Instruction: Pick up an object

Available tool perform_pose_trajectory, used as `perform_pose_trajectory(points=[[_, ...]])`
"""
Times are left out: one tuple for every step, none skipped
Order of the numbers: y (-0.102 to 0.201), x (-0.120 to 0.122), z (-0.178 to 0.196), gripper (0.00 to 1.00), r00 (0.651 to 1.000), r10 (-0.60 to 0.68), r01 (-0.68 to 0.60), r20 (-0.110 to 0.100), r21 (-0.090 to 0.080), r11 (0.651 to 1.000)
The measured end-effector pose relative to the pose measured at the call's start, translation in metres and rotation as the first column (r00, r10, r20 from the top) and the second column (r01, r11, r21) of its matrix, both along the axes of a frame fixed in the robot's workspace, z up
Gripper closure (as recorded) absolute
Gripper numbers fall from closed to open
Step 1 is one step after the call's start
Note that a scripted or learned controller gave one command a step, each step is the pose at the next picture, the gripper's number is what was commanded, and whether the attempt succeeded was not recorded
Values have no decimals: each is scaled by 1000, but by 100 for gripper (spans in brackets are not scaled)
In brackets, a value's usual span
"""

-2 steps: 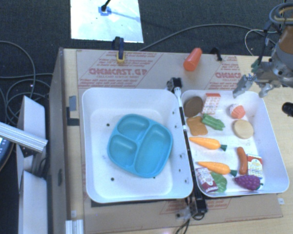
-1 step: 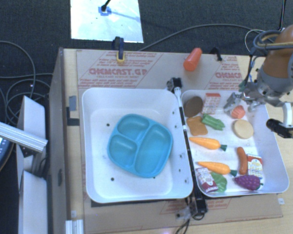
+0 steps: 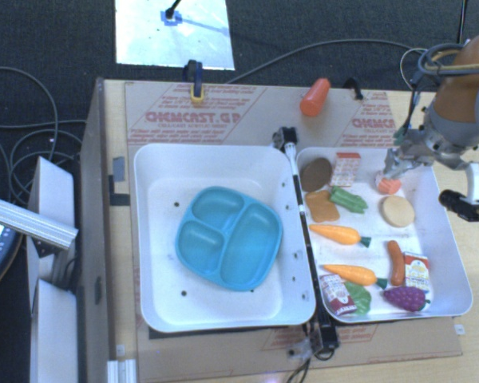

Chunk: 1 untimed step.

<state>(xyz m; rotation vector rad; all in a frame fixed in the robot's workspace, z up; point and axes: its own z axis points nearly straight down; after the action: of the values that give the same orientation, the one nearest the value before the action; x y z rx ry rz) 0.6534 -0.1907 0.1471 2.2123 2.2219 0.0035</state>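
My gripper (image 3: pixel 399 164) hangs low over the far right corner of the right bin (image 3: pixel 451 250). Just below and in front of it lies a small orange-red piece (image 3: pixel 389 186); I cannot tell whether the gripper touches it. Toy food is spread through that bin: a beige round biscuit (image 3: pixel 397 211), a green pepper (image 3: pixel 347 199), a brown disc (image 3: pixel 316 171), a red-and-white carton (image 3: pixel 347 168), two carrots (image 3: pixel 335 234) (image 3: pixel 351 274), a sausage (image 3: pixel 394 262) and purple grapes (image 3: pixel 405 298).
The left bin (image 3: pixel 156 214) holds a blue divided plate (image 3: pixel 227 236). An orange cylinder (image 3: pixel 314 96) lies on the cardboard behind the bins. A black clamp (image 3: pixel 286 138) sits at the ridge between the bins. Cables run along the back.
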Motion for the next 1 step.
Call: perform_pose_trajectory(points=[[0,0,0,0,1000,0,0,0,0,1000]])
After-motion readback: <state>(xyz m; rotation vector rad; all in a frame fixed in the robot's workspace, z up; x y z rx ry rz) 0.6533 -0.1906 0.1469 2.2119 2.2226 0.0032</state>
